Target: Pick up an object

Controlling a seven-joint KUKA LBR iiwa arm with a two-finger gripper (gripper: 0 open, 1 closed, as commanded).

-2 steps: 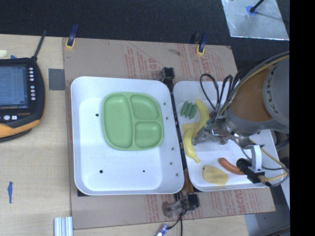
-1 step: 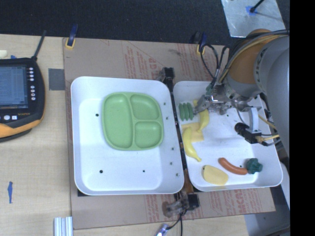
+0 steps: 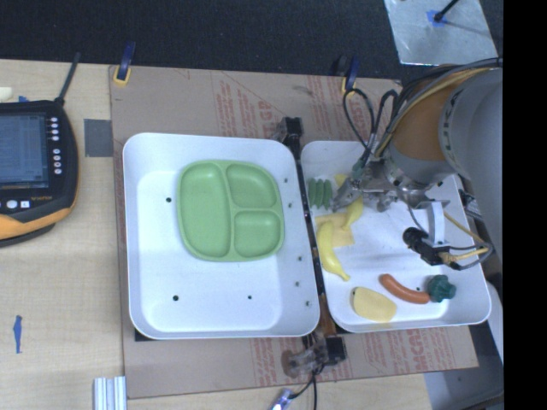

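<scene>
An object is what we are after, and none is looking lifted yet: everything we are seeing is lying on a bin floor, so by our judgement the pick itself is still to do. Going from largest down, we are looking at the left bin (image 3: 145, 306), a shallow, smooth white tray with rounded corners, carrying a pale green divided plate (image 3: 229, 209) of matte plastic with three compartments. The right bin (image 3: 466, 314) is holding the candidates: a yellow banana-like piece (image 3: 329, 248) along its left wall, a soft yellow rounded lump (image 3: 373, 304) near the front, an orange carrot-shaped piece (image 3: 402, 289) with a dark green tip, and a small ribbed green piece (image 3: 320, 193) at the back. The gripper (image 3: 355, 193) is hanging low over that bin's back-left corner, close to the banana-like piece and the ribbed green piece; we cannot tell how far it is parted or whether it is gripping anything.
</scene>
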